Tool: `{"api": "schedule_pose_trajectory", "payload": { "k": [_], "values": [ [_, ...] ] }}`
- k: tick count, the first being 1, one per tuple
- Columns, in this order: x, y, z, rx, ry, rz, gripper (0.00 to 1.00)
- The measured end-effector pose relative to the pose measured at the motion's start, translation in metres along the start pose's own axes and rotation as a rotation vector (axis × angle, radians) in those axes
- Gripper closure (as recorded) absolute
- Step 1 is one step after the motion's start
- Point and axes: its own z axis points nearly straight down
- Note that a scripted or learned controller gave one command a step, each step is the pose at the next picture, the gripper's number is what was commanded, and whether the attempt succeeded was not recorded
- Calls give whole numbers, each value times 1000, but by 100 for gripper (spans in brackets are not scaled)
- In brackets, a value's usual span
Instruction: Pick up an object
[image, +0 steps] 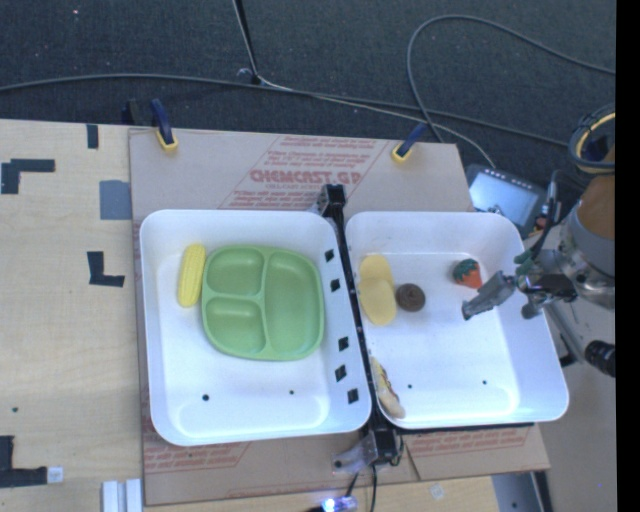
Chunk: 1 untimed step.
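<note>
Across the pale wooden counter (60, 330) you see a brown cardboard sheet with red printing (300, 175), held at its far edge by two blue-and-yellow clamps (163, 128), and on it two shallow white plastic bins side by side. Beyond the counter lies dark carpet (330, 50) crossed by thin black cables (440, 60). Black tape marks (100, 270) dot the wood at your left.

Your left bin (160, 400) holds a green plastic divided plate (263, 302) with a yellow toy corn cob (190, 275) just beside its left edge. Your right bin (530, 390) holds a pale yellow oblong toy (377, 288) near the divider, a small dark brown round piece (410, 296) just beside it, a small red and green toy (466, 270) further right, and a tan toy (388, 392) lying against the near-left wall.

At the right bin's right side you find the grey arm with its orange band (598, 210), and the claw (487, 297) reaching over the bin floor. It sits near the red and green toy, slightly nearer to you, with a gap between them. Nothing is visible in its grip. Whether it is spread or pressed together you cannot tell from this angle.
</note>
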Motion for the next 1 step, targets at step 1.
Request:
{"api": "schedule_pose_trajectory", "payload": {
  "k": [1],
  "values": [
    [0,2,-5,-10,-2,-3,0]
  ]
}}
